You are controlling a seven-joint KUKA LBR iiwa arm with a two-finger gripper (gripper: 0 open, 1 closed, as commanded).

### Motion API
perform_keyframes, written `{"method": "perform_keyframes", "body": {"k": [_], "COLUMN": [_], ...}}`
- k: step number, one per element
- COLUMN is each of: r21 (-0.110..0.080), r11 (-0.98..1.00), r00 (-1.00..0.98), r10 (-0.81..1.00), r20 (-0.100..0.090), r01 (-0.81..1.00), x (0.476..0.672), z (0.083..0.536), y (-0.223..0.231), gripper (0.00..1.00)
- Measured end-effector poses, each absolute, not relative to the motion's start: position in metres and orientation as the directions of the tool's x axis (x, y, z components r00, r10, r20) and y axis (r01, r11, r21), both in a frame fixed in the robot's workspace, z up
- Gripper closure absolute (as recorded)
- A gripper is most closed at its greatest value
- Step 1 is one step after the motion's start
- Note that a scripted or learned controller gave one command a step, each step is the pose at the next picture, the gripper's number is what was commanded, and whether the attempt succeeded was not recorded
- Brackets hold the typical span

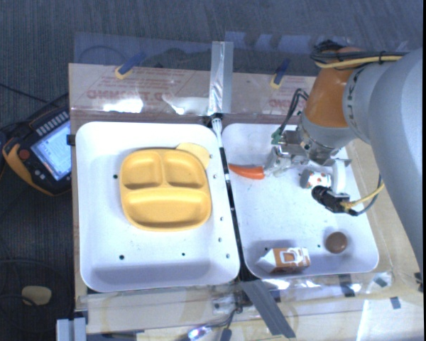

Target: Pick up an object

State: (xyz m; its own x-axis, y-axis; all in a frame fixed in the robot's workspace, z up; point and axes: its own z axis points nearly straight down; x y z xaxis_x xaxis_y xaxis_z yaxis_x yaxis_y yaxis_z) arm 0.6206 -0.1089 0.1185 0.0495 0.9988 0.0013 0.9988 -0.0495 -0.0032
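In the right bin my gripper reaches down near the upper left corner. Right beside it, on its left, lies an orange carrot-like piece against the bin's left wall; its right end meets the gripper's tip. A brown round object rests near the bin's lower right. A small brown and white carton lies along the front wall. A little white and red item sits just below the wrist, partly hidden by a black cable.
The left bin holds a yellow divided plate with a pale yellow piece at its upper right edge. The grey arm with its orange band covers the right bin's upper right part. A teach pendant lies off the bench at left.
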Motion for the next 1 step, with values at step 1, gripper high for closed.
{"method": "perform_keyframes", "body": {"k": [1], "r21": [-0.003], "r11": [-0.05], "r00": [0.05], "r10": [0.999], "r20": [0.001], "r01": [0.999], "x": [0.6205], "z": [0.1185], "y": [-0.1093], "gripper": [0.0]}}
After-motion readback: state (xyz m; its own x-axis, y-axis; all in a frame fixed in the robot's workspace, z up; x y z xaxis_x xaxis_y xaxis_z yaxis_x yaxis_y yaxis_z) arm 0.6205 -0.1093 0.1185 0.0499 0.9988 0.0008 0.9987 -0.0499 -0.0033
